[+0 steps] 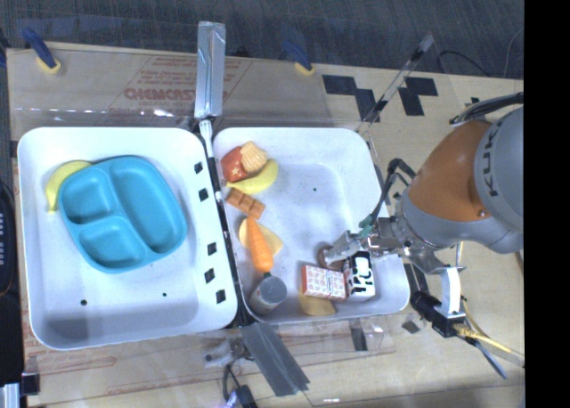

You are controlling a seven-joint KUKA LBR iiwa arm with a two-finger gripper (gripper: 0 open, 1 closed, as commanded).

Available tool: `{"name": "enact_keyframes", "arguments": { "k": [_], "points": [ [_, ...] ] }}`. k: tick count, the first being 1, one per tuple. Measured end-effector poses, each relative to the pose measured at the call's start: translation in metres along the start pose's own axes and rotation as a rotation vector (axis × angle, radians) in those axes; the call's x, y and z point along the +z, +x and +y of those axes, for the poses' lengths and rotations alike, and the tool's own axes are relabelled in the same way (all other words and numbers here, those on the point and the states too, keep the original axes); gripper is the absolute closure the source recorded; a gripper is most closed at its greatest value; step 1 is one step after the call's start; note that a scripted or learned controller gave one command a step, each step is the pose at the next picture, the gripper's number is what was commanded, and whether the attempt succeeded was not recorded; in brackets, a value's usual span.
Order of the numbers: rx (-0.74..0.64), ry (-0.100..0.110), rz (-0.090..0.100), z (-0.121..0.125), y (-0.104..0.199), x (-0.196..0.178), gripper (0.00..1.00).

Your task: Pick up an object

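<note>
- The pincer (343, 250) hangs low in the right bin (343, 152), just above a black-and-white carton (360, 276); whether it grips anything, I cannot tell.
- Beside the carton lies a red-patterned box (322, 281), its print too small to read.
- Left of the carton: an orange carrot (259, 248), a grey cup (270, 291), a banana (258, 180).
- Well left of the carton, the left bin (53, 308) holds a blue divided tray (125, 211).
- The arm's grey casing (500, 175) shows "KU".

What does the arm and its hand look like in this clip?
The arm is bulky and rounded, grey with a broad orange band and part of dark KUKA lettering on the grey. Its hand is small, metallic grey and dark, with a green bit beside it.
</note>
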State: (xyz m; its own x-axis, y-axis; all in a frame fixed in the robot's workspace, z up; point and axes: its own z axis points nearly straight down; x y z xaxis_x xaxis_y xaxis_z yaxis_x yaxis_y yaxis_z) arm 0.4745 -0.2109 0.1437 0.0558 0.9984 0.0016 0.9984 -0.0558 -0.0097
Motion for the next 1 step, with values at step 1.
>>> {"name": "enact_keyframes", "arguments": {
  "k": [1],
  "points": [
    [-0.002, -0.040, -0.017, 0.0108, -0.0028, 0.0351, 0.00]
  ]
}}
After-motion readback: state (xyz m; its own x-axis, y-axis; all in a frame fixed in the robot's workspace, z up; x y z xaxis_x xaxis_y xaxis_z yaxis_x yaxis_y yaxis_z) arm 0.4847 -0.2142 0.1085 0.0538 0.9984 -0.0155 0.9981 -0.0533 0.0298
